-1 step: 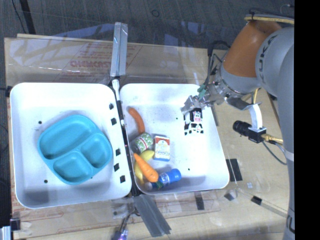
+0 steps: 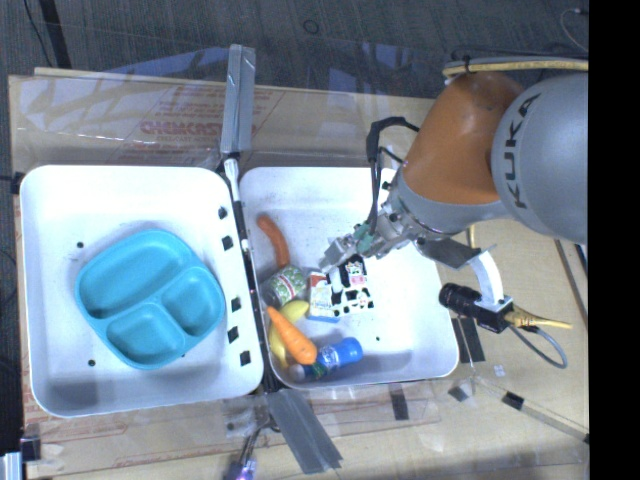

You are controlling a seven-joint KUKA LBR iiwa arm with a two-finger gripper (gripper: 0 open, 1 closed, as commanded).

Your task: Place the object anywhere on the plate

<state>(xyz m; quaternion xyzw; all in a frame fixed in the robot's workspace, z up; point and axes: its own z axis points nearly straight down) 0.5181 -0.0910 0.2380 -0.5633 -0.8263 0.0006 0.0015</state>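
- The black-and-white patterned toy (image 2: 352, 290) lies in my right bin (image 2: 420, 353), just below my tool (image 2: 350, 251).
- I judge I'm at the grasp step; whether my tool is wide or narrow, I cannot tell.
- Next: lift it over the divider to the blue plate (image 2: 150, 296).
- Carton (image 2: 321, 298), sausage (image 2: 272, 239), carrot (image 2: 291, 336) and bottle (image 2: 338, 355) crowd the pick.

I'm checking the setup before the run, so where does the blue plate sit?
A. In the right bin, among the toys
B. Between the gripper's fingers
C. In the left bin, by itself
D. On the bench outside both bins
C: the blue plate, with three compartments, lies alone in the left bin, while the carrot, the sausage and the other toys crowd the right bin.
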